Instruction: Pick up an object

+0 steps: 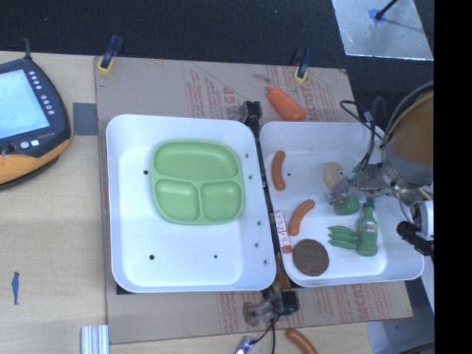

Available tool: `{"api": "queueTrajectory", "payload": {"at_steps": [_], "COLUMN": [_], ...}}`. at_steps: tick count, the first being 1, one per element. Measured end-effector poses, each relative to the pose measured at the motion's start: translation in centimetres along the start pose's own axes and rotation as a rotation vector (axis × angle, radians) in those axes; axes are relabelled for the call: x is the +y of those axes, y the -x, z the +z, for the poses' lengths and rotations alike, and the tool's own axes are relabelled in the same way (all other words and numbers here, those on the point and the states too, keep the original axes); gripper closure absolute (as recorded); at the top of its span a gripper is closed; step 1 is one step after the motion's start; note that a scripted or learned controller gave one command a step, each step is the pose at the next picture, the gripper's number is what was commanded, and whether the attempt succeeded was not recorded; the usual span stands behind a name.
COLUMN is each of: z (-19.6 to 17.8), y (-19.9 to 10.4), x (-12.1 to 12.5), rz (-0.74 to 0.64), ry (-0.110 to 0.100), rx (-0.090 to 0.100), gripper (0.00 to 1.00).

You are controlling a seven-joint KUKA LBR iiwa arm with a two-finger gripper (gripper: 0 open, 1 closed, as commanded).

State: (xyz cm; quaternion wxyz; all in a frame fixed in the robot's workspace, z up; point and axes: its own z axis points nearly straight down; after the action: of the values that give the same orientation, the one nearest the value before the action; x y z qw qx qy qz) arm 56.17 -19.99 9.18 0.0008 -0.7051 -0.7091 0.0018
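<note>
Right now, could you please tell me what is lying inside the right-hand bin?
The right bin holds two sausages, a brown patty, a green bottle, green pea pods and a beige piece. The gripper covers part of another green item.

The plate (198,181) sits in the left bin (125,257). The right bin (398,268) holds two sausages (278,169), a patty (310,257), a bottle (367,231) and maybe beans (341,236).

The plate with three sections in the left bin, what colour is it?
The divided plate is light green, plain with no pattern, seen clearly in the camera view.
</note>
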Motion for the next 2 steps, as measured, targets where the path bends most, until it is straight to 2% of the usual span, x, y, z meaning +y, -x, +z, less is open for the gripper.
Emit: {"api": "queueTrajectory", "payload": {"at_steps": [1, 2], "z": [-1.05, -1.05], "y": [0.11, 0.1], "x": [0.01, 0.01], "rz": [-0.004, -0.004], "ry": [-0.001, -0.001], "rx": [-0.002, -0.002], "gripper": [1.0, 0.0]}}
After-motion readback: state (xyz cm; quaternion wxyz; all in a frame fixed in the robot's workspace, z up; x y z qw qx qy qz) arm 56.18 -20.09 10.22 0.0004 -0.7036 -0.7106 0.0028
